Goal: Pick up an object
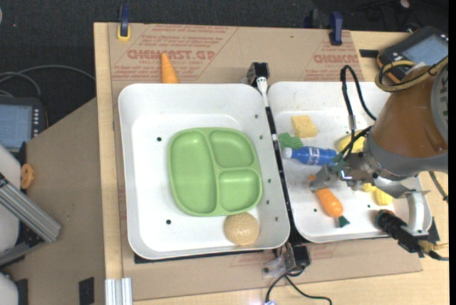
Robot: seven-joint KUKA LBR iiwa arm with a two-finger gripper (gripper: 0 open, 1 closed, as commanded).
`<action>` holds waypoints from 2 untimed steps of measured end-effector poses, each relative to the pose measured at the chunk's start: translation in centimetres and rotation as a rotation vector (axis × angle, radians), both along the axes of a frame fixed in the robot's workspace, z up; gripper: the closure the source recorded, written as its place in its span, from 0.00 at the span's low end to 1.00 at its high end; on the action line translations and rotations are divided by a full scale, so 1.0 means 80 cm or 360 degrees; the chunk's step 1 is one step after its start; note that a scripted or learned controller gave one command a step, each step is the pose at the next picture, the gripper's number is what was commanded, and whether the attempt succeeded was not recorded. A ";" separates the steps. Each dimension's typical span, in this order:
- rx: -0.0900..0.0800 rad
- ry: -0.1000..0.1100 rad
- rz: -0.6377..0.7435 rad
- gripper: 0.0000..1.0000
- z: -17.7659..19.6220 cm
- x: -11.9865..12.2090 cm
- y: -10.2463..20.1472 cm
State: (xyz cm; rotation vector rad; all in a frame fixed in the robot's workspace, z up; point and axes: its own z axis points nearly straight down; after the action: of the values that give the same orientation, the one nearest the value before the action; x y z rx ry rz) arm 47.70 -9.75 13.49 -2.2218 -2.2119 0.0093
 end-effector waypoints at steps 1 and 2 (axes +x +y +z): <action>0.0002 -0.0008 0.0005 0.00 -0.066 0.002 0.003; -0.0004 -0.0017 0.0003 1.00 -0.050 0.003 0.001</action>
State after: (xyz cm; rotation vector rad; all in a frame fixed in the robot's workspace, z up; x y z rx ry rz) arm 47.92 -9.68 9.51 -2.2268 -2.2206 0.0001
